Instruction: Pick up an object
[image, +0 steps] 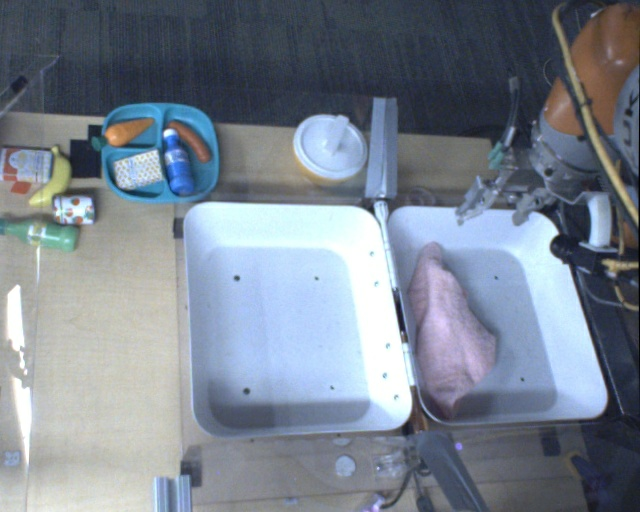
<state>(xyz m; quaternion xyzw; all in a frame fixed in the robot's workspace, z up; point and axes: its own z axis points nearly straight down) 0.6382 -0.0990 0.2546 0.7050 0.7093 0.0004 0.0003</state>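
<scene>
End effector hangs over the right bin's far rim, fingers apart, holding nothing. Pink cloth lies crumpled in that bin's left half. Left bin adjoins. Wooden tabletop carries 1 blue divided tray.

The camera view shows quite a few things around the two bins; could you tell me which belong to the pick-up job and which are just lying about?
Part of the job:
- pink cloth, lying in the right bin
- gripper, above that bin's far edge

Just lying about:
- left bin
- blue divided tray with toy food
- white lidded cup
- banana, small can and green bottle at the bench's left
</scene>
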